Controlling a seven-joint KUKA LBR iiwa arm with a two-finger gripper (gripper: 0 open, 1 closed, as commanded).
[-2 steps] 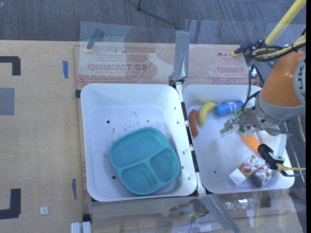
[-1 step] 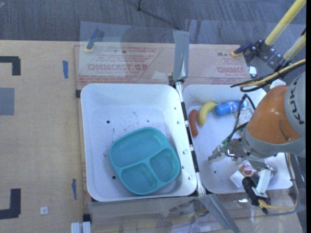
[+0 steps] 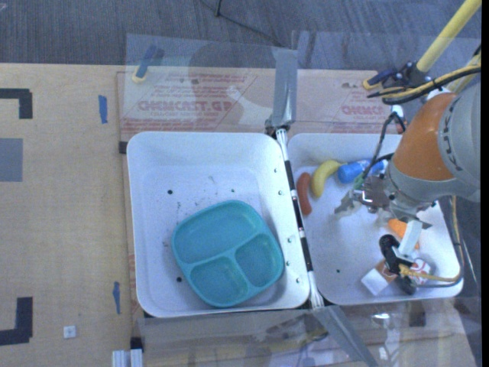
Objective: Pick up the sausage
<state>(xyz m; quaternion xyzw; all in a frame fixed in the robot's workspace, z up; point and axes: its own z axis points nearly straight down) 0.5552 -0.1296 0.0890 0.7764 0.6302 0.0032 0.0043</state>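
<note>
The sausage (image 3: 304, 193) is located at the left wall of the right bin (image 3: 336, 281), long axis along that wall, beside the banana (image 3: 325, 176), left of the gripper (image 3: 357, 199), whose finger state cannot be told.

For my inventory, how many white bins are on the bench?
2. The left bin holds a teal plate. The right bin holds the sausage, a banana and other small items; the arm may hide some.

Smooth teal plastic tray (image 3: 227, 252), matt wooden bench (image 3: 61, 228)
</note>
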